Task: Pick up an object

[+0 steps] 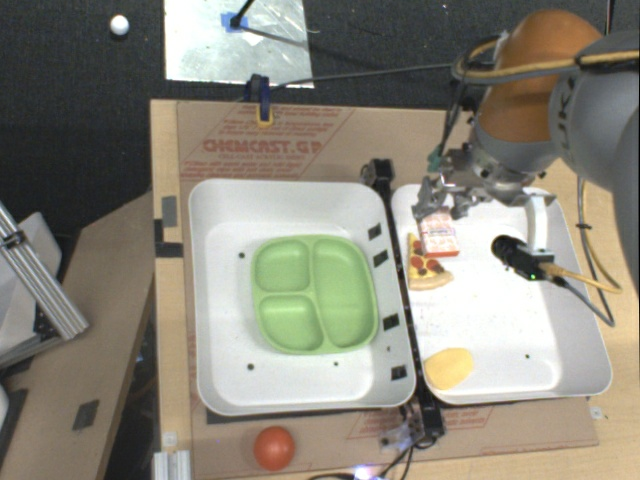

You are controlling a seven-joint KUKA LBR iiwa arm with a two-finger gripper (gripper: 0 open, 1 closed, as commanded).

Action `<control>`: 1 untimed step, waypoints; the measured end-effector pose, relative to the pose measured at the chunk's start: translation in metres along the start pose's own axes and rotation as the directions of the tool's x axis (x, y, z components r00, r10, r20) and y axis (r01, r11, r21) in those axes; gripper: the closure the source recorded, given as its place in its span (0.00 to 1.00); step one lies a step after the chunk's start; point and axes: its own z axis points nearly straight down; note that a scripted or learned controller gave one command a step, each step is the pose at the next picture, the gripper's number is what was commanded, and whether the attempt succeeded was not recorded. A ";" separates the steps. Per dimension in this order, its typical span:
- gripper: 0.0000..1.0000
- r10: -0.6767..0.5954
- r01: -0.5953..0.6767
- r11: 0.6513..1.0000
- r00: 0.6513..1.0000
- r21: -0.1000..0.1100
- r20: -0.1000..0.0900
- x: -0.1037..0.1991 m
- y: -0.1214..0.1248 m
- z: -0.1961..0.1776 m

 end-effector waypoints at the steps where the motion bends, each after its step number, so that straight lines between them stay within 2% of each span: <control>1: 1.00 -0.001 0.001 1.000 1.000 -0.001 0.000 0.056 -0.002 0.003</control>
